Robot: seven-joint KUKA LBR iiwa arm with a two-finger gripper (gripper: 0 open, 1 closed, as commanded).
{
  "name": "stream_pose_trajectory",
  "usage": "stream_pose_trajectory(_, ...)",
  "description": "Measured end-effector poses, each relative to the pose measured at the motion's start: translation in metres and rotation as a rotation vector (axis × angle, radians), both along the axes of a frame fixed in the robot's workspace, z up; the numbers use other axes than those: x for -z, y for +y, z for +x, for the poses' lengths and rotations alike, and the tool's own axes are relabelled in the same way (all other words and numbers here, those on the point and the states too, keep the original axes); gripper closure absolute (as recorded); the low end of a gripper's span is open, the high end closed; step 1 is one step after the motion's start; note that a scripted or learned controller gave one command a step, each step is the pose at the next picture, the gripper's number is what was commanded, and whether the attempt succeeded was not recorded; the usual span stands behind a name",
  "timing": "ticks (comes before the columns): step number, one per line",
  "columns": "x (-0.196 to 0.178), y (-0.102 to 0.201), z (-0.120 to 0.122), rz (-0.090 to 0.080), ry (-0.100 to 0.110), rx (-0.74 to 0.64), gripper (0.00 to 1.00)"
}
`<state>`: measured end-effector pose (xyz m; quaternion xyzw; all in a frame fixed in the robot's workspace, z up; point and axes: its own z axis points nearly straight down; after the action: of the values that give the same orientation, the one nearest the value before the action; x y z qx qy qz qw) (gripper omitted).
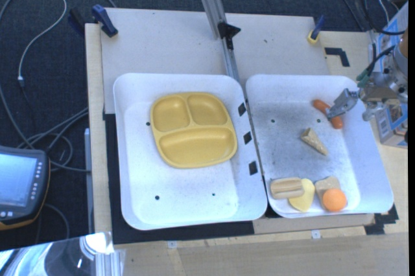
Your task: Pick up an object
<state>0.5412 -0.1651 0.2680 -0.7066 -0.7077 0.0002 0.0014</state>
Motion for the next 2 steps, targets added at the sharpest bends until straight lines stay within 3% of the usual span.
stream_pose_trajectory(1, 0.0, 0.0, 0.0, 0.0, 0.0, 0.001, 0.0)
stream_pose_trajectory(2, 0.059, 0.009, 0.002, 0.002, 0.006, 0.001, 0.0)
